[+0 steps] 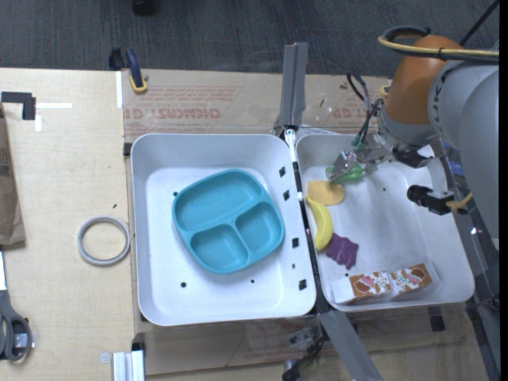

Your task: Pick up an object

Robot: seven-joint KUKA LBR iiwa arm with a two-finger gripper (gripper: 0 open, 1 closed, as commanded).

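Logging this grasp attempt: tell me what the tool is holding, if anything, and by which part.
It cannot be told. The tool sits low in the right bin, just above a yellow object, with something green at its tip; no clear hold shows.

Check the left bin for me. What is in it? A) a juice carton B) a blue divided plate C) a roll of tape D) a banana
B: a blue divided plate with three compartments lies in the left bin; the banana and the carton are in the right bin.
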